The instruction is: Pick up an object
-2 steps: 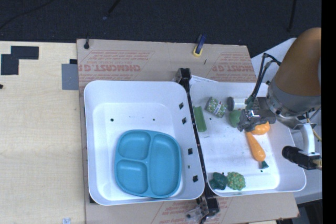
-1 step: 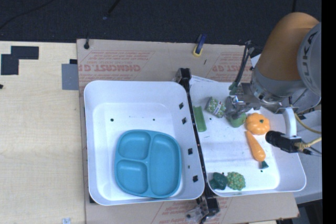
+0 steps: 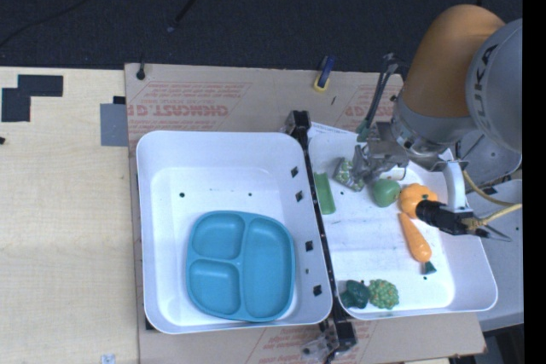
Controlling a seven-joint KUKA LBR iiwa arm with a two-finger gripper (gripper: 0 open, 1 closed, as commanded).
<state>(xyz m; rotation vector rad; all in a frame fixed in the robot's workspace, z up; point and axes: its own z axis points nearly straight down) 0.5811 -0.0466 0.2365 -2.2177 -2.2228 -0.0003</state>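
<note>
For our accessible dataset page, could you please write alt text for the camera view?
A grey arm's end effector is lowered into the right bin, near a green round object, an orange carrot and a green stick. The left bin holds a blue divided plate.

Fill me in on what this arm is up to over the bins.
The arm has its gripper lowered into the right bin, near the bin's far left part beside a green round object. Nothing can be seen held between its fingers. Also in that bin lie a green stick, a carrot, an orange round object and two small green pieces at the near edge. The left bin holds a blue divided plate.
</note>
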